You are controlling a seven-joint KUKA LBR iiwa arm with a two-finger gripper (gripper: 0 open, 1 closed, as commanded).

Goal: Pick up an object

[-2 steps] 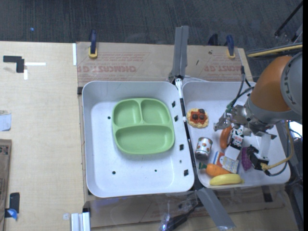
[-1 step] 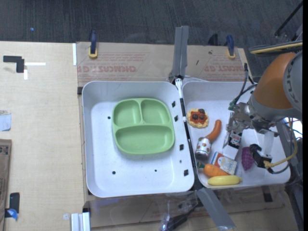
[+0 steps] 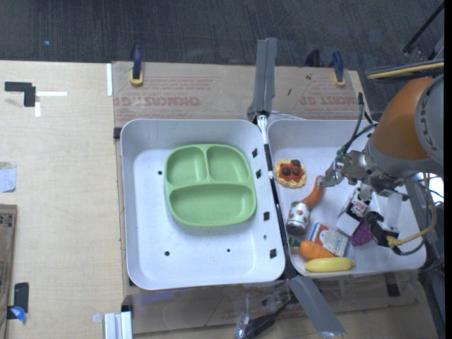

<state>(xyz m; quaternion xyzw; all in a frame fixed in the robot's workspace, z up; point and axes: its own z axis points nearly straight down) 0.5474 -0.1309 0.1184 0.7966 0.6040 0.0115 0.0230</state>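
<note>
Smooth white plastic, faintly glossy, for both bins: left bin [image 3: 141, 210], right bin [image 3: 395, 260]. Matt pale-green plastic for the divided plate [image 3: 210, 183], soft sheen along its ridges. Light wood-grain laminate, smooth and matt, on the counter [image 3: 56, 189]. Brown corrugated cardboard [image 3: 191, 90], dull, printed in red, behind the bins. Bare brushed metal on the upright bar [image 3: 265, 76] between them. Glossy moulded plastic for the toy food: yellow banana [image 3: 329, 264], orange carrot [image 3: 316, 249], small tart [image 3: 290, 173]. Shiny metal ends on the little can [image 3: 298, 218]. Satin orange band and smooth grey casing on the arm [image 3: 409, 129]. Dark, rough-looking carpet on the floor [image 3: 212, 13].
</note>
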